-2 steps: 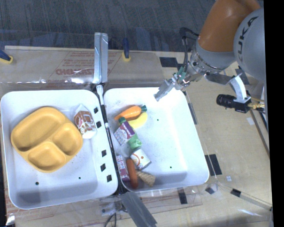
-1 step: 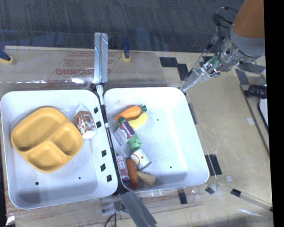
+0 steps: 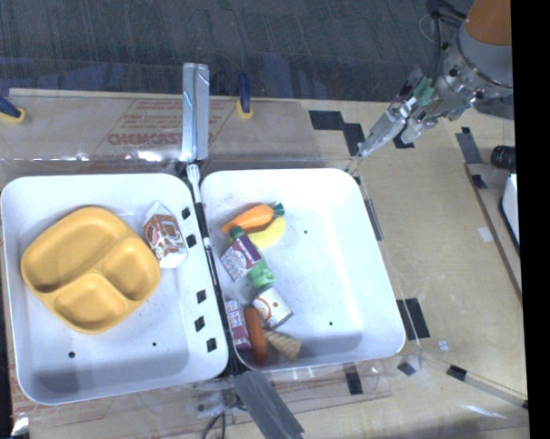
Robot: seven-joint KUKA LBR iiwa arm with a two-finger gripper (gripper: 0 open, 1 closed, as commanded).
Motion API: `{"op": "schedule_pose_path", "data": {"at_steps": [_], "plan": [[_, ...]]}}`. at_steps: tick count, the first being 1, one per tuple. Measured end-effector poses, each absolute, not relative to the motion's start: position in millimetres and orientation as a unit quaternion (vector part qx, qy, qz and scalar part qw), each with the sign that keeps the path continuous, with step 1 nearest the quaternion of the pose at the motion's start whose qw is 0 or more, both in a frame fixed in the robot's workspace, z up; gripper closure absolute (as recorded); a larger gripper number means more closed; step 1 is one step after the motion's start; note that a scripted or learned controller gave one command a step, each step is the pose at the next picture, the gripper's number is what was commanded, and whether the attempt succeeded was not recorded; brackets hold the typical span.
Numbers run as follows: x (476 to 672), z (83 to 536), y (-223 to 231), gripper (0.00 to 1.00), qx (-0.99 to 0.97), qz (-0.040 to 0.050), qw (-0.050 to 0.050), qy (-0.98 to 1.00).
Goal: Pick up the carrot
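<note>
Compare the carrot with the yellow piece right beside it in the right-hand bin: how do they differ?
The carrot is orange with a green top; the banana is plain pale yellow. The carrot is straight and tapers; the banana is curved and blunter. The carrot lies nearer the bin's far wall, the banana just below it. Both lie flat, touching, near the divider.

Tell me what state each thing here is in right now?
Small orange carrot with green top: lying in the right white bin, against a yellow banana.
Yellow three-part plastic plate: flat in the left white bin.
Robot's hand: raised outside the right bin's far corner, holding nothing.
</note>
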State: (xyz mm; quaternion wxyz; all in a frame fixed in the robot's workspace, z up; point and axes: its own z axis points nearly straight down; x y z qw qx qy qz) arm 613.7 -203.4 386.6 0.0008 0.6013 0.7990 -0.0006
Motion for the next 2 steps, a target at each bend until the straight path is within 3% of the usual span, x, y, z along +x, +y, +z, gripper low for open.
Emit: {"op": "schedule_pose_path", "data": {"at_steps": [1, 2], "plan": [[604.4, 352, -185, 0.00, 0.654, -0.0008, -0.001, 0.757], [657.1, 282, -154, 0.00, 0.492, -0.0008, -0.001, 0.871]]}}
